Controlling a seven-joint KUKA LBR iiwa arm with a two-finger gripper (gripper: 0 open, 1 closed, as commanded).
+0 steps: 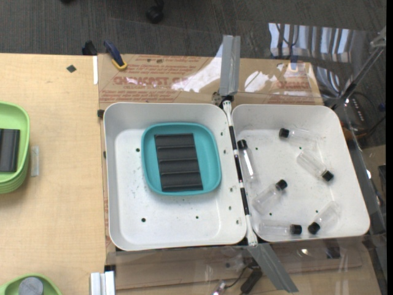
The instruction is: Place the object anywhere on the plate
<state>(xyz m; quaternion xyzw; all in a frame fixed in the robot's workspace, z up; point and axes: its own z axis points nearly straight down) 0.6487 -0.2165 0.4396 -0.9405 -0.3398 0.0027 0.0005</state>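
Clear vials (314, 166) fill right bin (344, 125); cardboard (159, 78) lettering unreadable.

Left bin (123, 183): teal plate (181, 158) holds 1 ridged dark block (178, 161), floor around it open; right bin (350, 165): 6 clear vials (313, 165) scattered.

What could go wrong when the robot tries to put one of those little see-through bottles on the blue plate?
The clear bottles are see-through against the white right bin, so a grab might miss. Two lie close together by the bin's near wall, where fingers may have little room. The teal plate carries a ridged dark insert, so a round bottle might roll or settle crooked.
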